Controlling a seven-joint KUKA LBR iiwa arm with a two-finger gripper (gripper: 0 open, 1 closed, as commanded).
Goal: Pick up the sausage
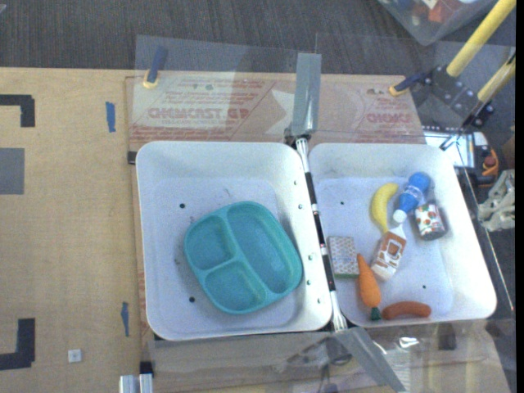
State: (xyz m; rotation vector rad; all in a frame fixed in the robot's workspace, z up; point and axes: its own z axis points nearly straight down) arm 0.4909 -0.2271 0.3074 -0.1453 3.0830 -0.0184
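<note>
Two white bins sit side by side mid-frame. Left bin (155,170) holds a teal tray (242,256) with three compartments, tilted a bit, nothing in it. Right bin (467,277) holds the small stuff.

Sausage (406,309) lies at the lower edge of the right bin, near the front wall, long axis roughly left-right. Just left of it is the carrot (368,282), orange, green tip pointing down, almost touching the sausage's left end. Left of the carrot, a small patterned box (341,256) by the divider. A white bottle (390,252) with an orange label lies tilted just above the carrot. Banana (382,205) upper middle of the bin, a blue-capped bottle (412,193) beside it on the right, a small can (429,220) below that bottle.

Arm is not over either bin, so gripper state is not visible. Yellow poles (483,29) cross the upper right corner, off the bench.
</note>
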